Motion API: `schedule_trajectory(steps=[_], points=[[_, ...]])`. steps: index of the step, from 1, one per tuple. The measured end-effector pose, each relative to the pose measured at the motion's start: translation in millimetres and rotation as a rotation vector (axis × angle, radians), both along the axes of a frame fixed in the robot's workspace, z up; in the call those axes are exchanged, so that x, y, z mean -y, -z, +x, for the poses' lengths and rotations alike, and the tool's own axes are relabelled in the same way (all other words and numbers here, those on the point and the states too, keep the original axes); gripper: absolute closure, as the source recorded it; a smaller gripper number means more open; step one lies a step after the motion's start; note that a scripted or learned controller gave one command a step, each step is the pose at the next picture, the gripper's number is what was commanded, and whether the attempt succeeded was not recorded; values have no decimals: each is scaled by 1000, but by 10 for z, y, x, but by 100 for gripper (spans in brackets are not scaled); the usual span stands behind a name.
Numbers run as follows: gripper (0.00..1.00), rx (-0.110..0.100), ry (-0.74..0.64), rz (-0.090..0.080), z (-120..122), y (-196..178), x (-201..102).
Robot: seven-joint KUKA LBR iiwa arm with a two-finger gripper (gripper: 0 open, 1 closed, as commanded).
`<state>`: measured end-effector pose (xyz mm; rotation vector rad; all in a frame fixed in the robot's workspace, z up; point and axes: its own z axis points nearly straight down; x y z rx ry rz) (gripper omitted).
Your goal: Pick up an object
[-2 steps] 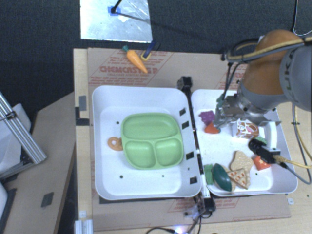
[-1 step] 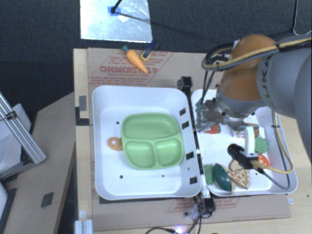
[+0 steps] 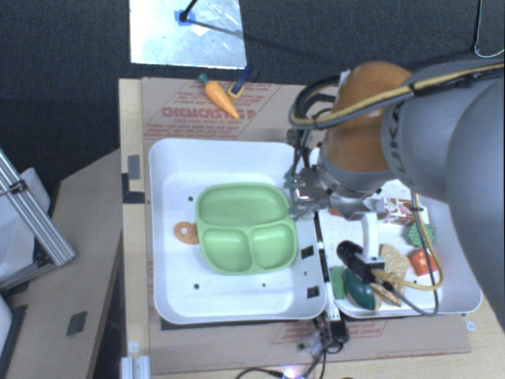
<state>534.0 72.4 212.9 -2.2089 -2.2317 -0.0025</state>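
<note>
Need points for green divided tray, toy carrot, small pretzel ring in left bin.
green divided tray (image 3: 237, 208), camera view, floor of its large upper compartment.
toy carrot (image 3: 222, 99), camera view, middle of its orange body, on the cardboard behind the bins.
pretzel ring (image 3: 186, 233), camera view, on its brown loop, left of the tray.

**Green Tray, Orange Accents on White Bins**

A pale green divided tray (image 3: 245, 227) fills the white left bin (image 3: 170, 290), an orange-brown ring (image 3: 187, 232) beside it. An orange carrot with a teal tip (image 3: 220, 98) lies on red-printed tan cardboard (image 3: 268, 105) at the tabletop's far edge. The grey arm (image 3: 450, 125) wears an orange band (image 3: 367, 117).
</note>
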Motion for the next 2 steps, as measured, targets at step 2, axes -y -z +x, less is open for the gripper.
schedule_trajectory(steps=[2], points=[[100, 0, 10, -3, 57, -10, -196]])
